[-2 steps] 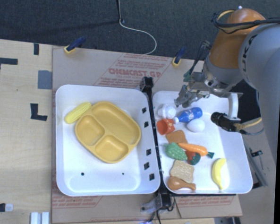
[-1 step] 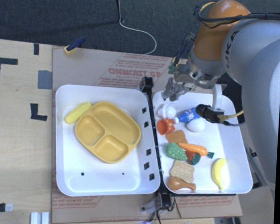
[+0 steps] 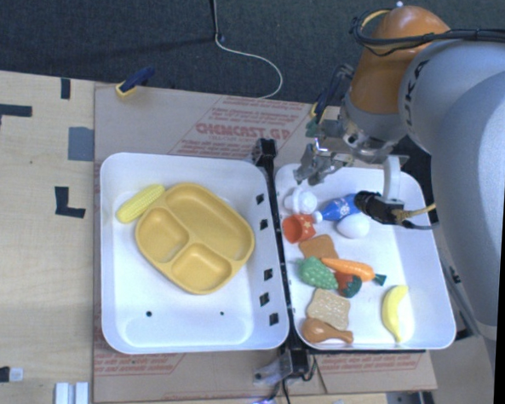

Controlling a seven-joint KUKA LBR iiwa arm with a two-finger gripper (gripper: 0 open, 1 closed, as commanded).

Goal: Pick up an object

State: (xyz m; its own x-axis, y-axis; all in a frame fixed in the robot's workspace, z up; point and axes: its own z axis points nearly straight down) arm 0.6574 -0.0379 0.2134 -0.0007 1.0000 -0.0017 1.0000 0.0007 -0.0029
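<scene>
My gripper [image 3: 311, 171] hangs over the back left part of the right bin [image 3: 429, 250], just above a small white item [image 3: 304, 199]. Below it lie an orange-red piece [image 3: 295, 228], a blue and white toy [image 3: 344, 211], a brown piece [image 3: 320, 246], a green vegetable [image 3: 317, 273], a carrot [image 3: 348, 267], a cracker [image 3: 328, 308], a drumstick [image 3: 325, 332] and a banana [image 3: 395, 312]. Nothing shows between the fingers.
The left bin [image 3: 113, 257] holds a yellow divided tray [image 3: 192, 236] and a corn cob [image 3: 140, 203]. A black divider [image 3: 270, 232] runs between the bins. A white cable [image 3: 244, 55] lies behind on the dark floor. The arm's bulk covers the right side.
</scene>
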